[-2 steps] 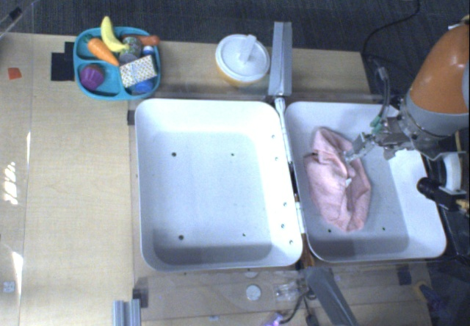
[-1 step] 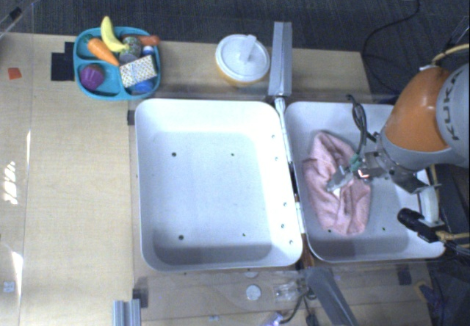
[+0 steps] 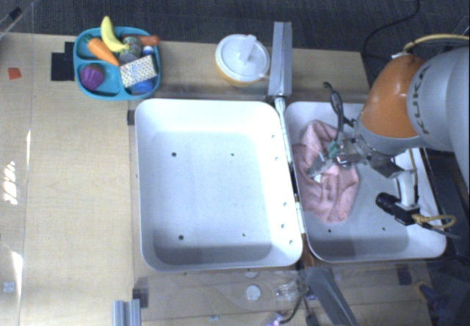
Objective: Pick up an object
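A crumpled pink cloth (image 3: 330,185) lies in the left half of the right white bin (image 3: 382,244). My gripper (image 3: 323,163) reaches in from the right and sits low over the cloth's upper middle, touching or nearly touching the fabric. The grey arm with its orange band (image 3: 389,104) hangs over the bin's upper right part and hides the floor there. I cannot see any cloth lifted off the bin floor.
The left white bin (image 3: 213,185) lies beside the right one, with a raised rim between them. Behind the bins stand a blue tray of toy food (image 3: 117,62), a white lidded bowl (image 3: 242,58) and a grey metal post (image 3: 280,60).
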Robot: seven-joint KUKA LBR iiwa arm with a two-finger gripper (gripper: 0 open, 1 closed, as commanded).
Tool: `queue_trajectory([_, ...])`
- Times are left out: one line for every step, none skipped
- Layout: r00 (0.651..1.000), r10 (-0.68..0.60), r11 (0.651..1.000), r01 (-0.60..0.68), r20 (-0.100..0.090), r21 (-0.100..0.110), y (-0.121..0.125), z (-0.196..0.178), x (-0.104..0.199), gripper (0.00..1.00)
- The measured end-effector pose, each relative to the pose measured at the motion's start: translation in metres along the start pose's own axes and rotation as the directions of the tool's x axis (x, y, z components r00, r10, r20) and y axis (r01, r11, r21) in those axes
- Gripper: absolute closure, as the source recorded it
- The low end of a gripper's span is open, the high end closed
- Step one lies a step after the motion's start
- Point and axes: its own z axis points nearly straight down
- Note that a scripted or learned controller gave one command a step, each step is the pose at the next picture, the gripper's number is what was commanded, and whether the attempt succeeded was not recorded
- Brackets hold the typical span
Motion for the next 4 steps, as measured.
queue_trajectory([1.0,-0.004,1.0,0.004,0.001,-0.002,-0.058,-0.002,0.009,0.0])
queue_trajectory([1.0,-0.006,1.0,0.006,0.003,-0.012,-0.053,-0.014,0.009,1.0])
queue_trajectory([0.99,0.14,0.99,-0.14,-0.001,0.012,-0.036,-0.095,0.033,1.0])
queue_trajectory([1.0,-0.03,0.999,0.03,-0.003,0.012,-0.055,-0.119,0.028,1.0])
